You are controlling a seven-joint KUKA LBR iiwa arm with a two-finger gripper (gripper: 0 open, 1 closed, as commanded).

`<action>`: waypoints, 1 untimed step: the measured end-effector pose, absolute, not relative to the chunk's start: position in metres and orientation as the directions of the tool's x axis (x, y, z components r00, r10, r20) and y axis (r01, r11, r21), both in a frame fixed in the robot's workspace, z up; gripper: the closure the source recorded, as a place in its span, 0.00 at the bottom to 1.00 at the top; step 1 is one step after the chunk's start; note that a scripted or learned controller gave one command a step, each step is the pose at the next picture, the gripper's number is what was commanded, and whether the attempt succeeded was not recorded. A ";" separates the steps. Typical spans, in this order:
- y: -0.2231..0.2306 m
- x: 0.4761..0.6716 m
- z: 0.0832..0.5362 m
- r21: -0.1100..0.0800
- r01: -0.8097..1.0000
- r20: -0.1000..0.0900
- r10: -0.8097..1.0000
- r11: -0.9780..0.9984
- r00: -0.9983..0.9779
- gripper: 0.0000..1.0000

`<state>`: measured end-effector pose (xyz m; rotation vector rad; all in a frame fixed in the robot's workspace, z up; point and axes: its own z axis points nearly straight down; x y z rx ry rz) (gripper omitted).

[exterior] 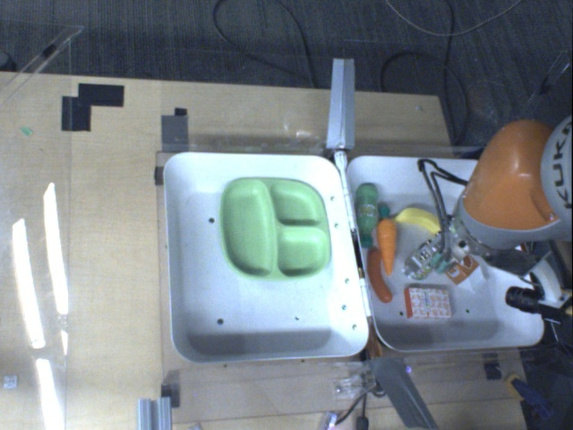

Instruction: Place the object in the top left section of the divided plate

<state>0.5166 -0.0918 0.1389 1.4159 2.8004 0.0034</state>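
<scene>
Orange band [510, 186], white "KU" lettering [560, 170]

The pale wooden table [89, 240] carries two shallow white bins side by side, touching along a grey metal divider [341, 106]. The left bin [192, 321] sits mid-table; the right bin [466, 325] lies toward the right edge. Black tape marks [88, 104] lie at the table's upper left.

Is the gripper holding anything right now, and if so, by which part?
That cannot be told. The gripper is low in the right bin, beside the carrot and the banana, but no object shows between its fingers.
</scene>
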 end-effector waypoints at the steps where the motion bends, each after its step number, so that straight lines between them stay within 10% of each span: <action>1: -0.091 0.519 0.149 0.009 0.805 -0.005 0.805 0.593 -0.593 1.00</action>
